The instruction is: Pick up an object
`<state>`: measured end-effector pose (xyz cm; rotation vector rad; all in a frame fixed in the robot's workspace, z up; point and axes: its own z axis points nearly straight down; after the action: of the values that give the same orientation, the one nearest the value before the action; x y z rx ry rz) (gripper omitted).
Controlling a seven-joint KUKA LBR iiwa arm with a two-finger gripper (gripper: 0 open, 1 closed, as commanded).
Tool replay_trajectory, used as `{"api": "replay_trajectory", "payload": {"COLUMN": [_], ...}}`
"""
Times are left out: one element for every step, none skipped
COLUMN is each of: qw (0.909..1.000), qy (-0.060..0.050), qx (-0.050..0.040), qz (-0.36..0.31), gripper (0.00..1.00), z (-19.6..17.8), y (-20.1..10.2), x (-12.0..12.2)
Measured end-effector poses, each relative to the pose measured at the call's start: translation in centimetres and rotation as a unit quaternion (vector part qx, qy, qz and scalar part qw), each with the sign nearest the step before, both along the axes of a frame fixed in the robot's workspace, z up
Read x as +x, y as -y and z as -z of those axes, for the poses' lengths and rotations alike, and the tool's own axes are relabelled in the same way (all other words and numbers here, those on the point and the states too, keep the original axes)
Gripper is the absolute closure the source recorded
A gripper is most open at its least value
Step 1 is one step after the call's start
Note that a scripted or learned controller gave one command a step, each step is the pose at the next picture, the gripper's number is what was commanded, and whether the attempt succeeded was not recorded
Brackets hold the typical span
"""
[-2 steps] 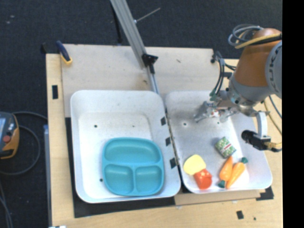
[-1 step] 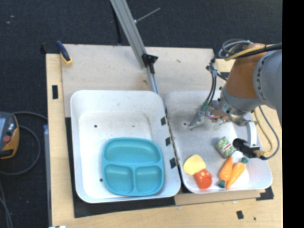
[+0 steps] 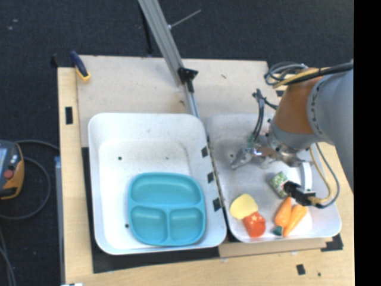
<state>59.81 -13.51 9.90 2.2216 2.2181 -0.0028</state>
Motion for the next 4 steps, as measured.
{"api": "replay_trajectory", "payload": {"qw": [1.0,1.0,1.0,1.0], "qy": [0.002,0.003,0.003,0.001], "qx": [0.0007,0.0008,0.0006,0.0019], "qz": [0.002,0.002,-0.001,-0.004], "gripper": [1.0,1.0,1.0,1.0], "z": [-1.4,-5.8,-10.7,-10.5], "y": [0.1,0.5,0.7,-5.1], "x": [0.1,0.4,0.6,1.3]}}
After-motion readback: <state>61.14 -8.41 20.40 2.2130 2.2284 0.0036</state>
